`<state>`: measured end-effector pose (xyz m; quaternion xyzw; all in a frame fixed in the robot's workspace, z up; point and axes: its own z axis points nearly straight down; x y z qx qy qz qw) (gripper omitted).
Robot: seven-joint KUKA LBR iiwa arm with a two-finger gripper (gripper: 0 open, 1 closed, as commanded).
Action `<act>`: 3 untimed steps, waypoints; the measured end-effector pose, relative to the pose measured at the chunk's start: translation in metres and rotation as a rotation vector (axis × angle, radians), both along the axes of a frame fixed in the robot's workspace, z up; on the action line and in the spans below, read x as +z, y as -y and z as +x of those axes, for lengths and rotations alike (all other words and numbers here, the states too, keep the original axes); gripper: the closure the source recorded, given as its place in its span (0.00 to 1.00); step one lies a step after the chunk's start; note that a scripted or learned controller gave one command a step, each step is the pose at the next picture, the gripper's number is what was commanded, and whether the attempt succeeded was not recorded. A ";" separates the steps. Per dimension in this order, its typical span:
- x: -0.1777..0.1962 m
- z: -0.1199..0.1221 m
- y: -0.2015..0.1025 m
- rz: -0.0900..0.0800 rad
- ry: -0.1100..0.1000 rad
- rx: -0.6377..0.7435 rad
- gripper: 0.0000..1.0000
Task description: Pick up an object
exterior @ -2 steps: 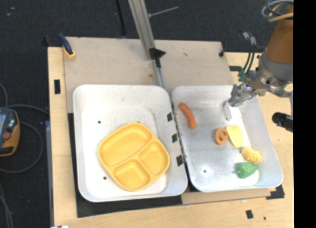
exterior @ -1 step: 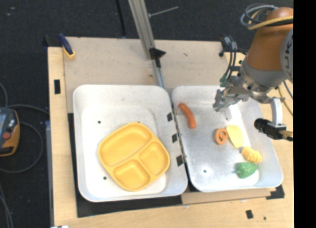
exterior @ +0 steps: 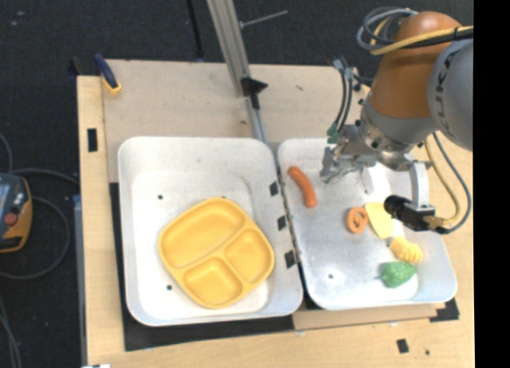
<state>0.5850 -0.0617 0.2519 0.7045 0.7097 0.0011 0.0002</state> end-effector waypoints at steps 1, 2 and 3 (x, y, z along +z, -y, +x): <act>0.004 -0.005 -0.044 0.000 -0.001 0.000 1.00; 0.011 -0.008 -0.095 0.000 0.001 0.001 1.00; 0.012 -0.011 -0.151 0.000 0.000 0.001 1.00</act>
